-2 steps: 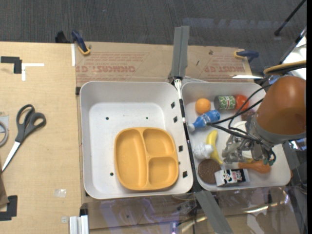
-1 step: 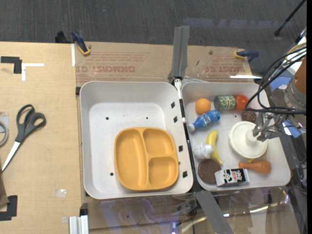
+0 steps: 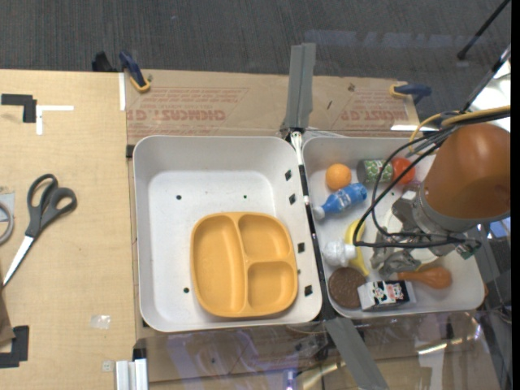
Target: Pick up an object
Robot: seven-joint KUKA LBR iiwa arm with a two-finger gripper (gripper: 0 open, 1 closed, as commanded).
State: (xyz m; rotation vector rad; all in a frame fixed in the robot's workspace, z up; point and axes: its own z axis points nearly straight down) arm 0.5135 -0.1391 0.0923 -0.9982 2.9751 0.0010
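Two bins [image 3: 154,218] (one tray [image 3: 244,262])

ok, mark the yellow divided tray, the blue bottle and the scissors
yellow divided tray [image 3: 244,263], camera view, centre divider
blue bottle [image 3: 344,200], camera view, middle of body
scissors [image 3: 45,202], camera view, black handles

**One camera looking down on the bench**

A single fixed camera is looking down at a slant from above, taking in both white bins: the left bin [image 3: 154,218] and the right bin [image 3: 467,299]. The arm [image 3: 471,173] is reaching in from the right, sitting close under the lens.
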